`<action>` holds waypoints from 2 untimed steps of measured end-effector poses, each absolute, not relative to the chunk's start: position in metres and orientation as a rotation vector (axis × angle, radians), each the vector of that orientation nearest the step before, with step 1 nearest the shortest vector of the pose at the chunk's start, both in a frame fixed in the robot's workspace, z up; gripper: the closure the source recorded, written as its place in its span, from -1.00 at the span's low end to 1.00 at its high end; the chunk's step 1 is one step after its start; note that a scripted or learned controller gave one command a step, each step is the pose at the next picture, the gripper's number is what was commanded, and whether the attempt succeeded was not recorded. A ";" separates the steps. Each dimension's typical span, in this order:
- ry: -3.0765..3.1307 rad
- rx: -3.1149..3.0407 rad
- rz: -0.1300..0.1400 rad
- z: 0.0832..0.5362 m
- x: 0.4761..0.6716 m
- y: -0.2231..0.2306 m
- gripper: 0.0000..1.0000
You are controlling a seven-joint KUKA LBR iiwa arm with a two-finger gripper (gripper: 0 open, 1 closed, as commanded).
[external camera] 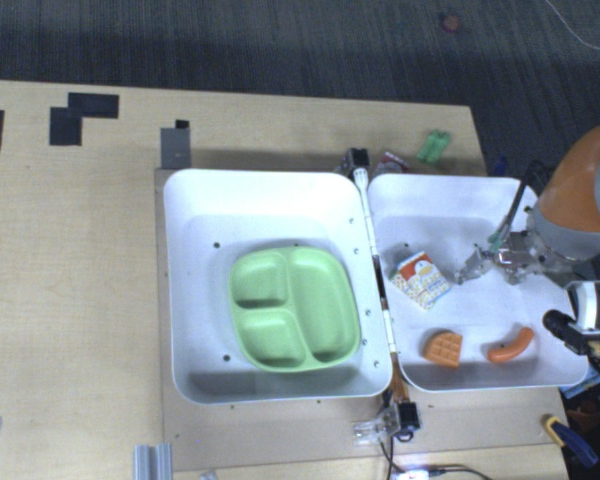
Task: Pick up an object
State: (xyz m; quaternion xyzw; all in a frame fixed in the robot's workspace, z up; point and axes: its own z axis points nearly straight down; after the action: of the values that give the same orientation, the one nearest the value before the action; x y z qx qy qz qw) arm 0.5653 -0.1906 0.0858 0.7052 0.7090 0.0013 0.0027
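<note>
Metal at the fingertips: you have the grey two-finger gripper (477, 261) low over the right shallow white plastic bin (450, 200), its tips pale and thin against the bin floor.
Fingers: you cannot tell from this view how far apart they stand; nothing shows between them.
Nearest object: small white carton with red and orange print (420, 278), boxy and matte, just beside the tips on their left, apart from them.
Other candidates: tan waffle-shaped toy (443, 348), ridged and flat; orange-red sausage-shaped toy (510, 345), smooth and curved. Both lie near the bin's front wall.
Progress: judge the pick as not yet made; all three objects rest on the bin floor. Closing and lifting remain.
Arm: grey links, glossy orange band (580, 183) above the wrist.
Left white bin (195, 228): holds a pale green moulded plastic tray with three compartments (292, 306).
</note>
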 end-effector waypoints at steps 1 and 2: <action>2.219 2.215 0.007 0.087 0.494 -0.151 -1.00; 2.216 2.209 0.012 0.098 0.496 -0.151 1.00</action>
State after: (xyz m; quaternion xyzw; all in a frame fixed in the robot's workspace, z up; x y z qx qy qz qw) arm 0.4961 -0.1506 0.0981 0.7059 0.7082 0.0037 0.0062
